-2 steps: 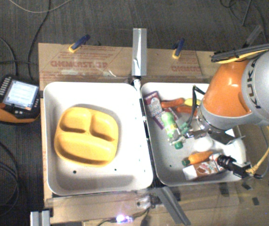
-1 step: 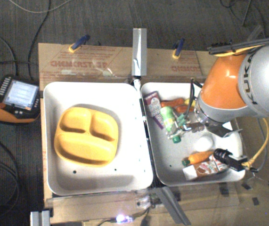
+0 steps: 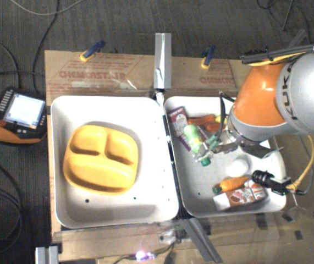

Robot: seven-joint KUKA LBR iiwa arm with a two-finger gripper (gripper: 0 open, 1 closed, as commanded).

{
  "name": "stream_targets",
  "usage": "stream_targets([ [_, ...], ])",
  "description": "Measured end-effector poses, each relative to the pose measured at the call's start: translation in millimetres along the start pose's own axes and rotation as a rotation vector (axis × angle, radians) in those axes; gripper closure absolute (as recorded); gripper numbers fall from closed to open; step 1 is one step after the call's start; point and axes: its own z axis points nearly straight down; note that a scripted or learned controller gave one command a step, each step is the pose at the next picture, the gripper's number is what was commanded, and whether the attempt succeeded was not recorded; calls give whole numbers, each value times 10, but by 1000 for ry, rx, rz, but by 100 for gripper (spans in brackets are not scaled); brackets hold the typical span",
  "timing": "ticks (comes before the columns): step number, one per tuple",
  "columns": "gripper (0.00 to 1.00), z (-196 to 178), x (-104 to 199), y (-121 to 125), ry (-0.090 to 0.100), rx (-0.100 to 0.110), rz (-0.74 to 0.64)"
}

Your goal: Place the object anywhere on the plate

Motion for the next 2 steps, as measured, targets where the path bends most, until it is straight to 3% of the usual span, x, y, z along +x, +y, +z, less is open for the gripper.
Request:
stream_targets([
  [1,100,-920,584,60,-1,-4,-26],
  [2,100,-525,1290,695,0,-1,-78],
])
